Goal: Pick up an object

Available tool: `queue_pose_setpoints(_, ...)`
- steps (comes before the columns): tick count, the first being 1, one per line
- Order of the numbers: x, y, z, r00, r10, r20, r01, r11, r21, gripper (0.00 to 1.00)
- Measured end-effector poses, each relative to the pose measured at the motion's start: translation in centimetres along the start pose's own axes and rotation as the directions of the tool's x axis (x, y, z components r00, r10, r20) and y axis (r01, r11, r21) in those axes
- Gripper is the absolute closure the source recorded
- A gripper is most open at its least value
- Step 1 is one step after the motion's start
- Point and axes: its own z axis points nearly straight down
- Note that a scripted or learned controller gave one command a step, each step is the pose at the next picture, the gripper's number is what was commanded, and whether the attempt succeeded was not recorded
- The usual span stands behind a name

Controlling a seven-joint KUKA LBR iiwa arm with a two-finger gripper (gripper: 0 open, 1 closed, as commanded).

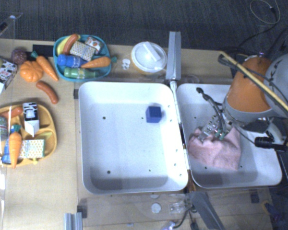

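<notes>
A small blue cube (153, 114) lies in the left white bin (110, 176), toward its upper right. A crumpled pink cloth (217, 149) rests in the right white bin (266, 174). My gripper (214, 131) reaches in from the right and hangs low over the cloth's upper left edge, at or just above its surface. The grey arm with its orange band (247, 92) covers the bin's upper right part. Nothing can be seen lifted off the bin floor.
On the bench to the left are a blue bowl (81, 56) of toy food, a yellow plate (21, 135) with more toys, a toy pumpkin (30, 71) and a sausage (48, 92). A white round container (148, 56) and a grey post (173, 56) stand behind the bins.
</notes>
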Motion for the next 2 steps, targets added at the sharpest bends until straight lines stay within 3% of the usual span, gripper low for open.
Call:
queue_pose_setpoints(1,-4.92,5.76,-8.65,0.934,-0.358,0.004,0.358,0.934,-0.001,1.0)
queue_pose_setpoints(2,-4.91,5.73,-8.63,0.934,-0.357,0.003,0.357,0.934,-0.001,0.0)
